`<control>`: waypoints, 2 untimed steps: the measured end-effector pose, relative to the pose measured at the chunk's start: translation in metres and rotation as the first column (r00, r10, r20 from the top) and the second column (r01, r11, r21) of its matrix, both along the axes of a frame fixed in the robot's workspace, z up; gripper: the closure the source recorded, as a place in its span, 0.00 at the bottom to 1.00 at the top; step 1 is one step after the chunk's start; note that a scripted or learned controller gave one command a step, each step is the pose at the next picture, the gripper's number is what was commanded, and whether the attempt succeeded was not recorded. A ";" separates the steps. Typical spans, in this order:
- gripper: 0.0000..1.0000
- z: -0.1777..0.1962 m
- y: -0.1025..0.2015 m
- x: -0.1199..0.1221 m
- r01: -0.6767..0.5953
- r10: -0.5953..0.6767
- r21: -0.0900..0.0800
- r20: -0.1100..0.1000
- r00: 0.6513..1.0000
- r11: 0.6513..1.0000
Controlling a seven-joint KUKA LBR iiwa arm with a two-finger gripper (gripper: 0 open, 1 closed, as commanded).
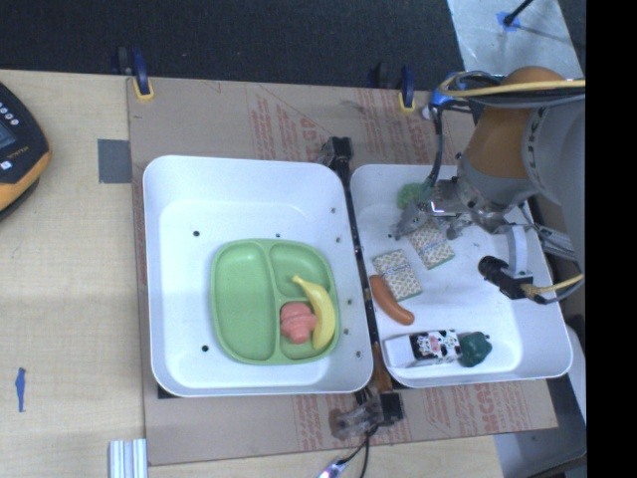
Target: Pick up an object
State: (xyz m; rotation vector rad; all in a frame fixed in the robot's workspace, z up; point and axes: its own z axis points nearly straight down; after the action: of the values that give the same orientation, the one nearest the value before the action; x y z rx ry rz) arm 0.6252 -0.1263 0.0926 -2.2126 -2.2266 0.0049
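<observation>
Claw: the claw (434,217) hangs low over the upper part of the right bin (532,361), at the end of the grey arm (518,152) reaching in from the right; whether it is spread or pressed together, I cannot tell, and nothing is plainly seen in it.
Under the claw: a patterned square packet (432,246) lies just below the claw tip, tilted; whether the two touch cannot be told.
Green lump: a small green thing (411,195) sits near the bin's upper left corner, just beside the claw.
Second packet: another patterned packet (398,273) lies lower left of the first, near it.
Sausage: an orange-red sausage (390,300) lies slantwise at the second packet's lower edge, close to the bin's left wall.
Front of right bin: a black-and-white spotted toy (434,347) lies along the near wall, with a dark green thing (475,348) just beside its right end.
Cable: a black part with a yellow cable (508,279) hangs over the bin's right side.
Left bin: the left bin (179,267) holds a green divided plate (234,297).
On the plate: a banana (318,310) lies in the right compartment, with a pink lump (297,322) touching its left side.
Worktop: both bins rest on brown board (239,118) on the wooden worktop (60,297).
</observation>
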 end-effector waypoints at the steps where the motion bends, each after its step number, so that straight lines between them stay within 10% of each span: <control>1: 0.00 -0.001 -0.053 -0.026 0.003 -0.003 0.000 -0.001 1.000 1.000; 2: 1.00 0.010 -0.054 -0.026 0.001 -0.001 0.000 -0.002 1.000 1.000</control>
State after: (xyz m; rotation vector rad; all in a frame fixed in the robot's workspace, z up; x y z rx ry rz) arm 0.5996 -0.1799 0.1022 -2.2124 -2.2251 0.0074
